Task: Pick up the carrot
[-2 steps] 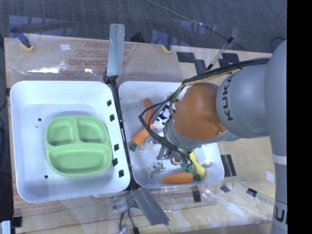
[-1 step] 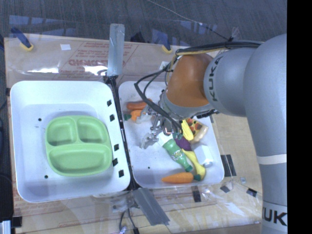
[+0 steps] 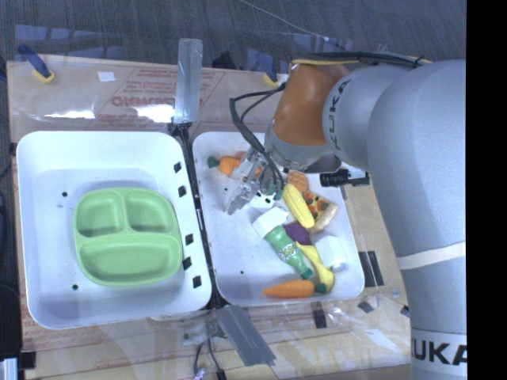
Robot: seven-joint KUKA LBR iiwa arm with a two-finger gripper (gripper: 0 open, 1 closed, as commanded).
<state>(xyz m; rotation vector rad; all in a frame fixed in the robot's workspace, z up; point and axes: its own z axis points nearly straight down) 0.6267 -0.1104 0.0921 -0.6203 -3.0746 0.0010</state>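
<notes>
An orange carrot (image 3: 288, 289) with a green end lies along the front wall of the right bin (image 3: 230, 283). A smaller orange piece with a green stem (image 3: 226, 165) sits at that bin's back left. My gripper (image 3: 247, 184) is low over the back left part of the right bin, just in front and to the right of the small orange piece, and far behind the long carrot. Nothing is visibly held in it.
The right bin also holds a yellow corn cob (image 3: 298, 204), a green bottle (image 3: 287, 248), a purple piece (image 3: 299, 232), a banana (image 3: 321, 269) and a white block (image 3: 333, 252). The left bin (image 3: 47, 157) holds a green divided plate (image 3: 127, 236). The arm (image 3: 396, 133) covers the right side.
</notes>
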